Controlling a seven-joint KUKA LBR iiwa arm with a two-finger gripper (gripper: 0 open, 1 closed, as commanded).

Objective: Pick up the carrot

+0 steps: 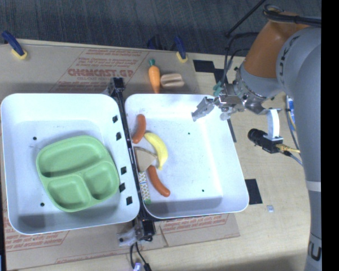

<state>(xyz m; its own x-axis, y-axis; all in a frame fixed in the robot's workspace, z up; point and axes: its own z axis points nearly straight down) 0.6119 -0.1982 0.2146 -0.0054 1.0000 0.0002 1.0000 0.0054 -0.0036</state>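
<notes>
Cardboard covers the worktop (90, 66) beneath two white bins. Over the right bin's (226, 174) upper right corner hovers the hand (202, 109), fingers apart and gripping nothing. Outside the bins, behind that rim, lies the carrot (153, 77) beside a bun (172, 81).

Arm (305, 95), right of frame: smooth grey rounded casing, orange band at upper right. Wrist: metallic fittings, black cables, small teal detail. Gripper (202, 109): pale grey metal fingers. Black cylindrical attachment below wrist.

Orange carrot (153, 77), green top, lying on cardboard behind the bins
</notes>
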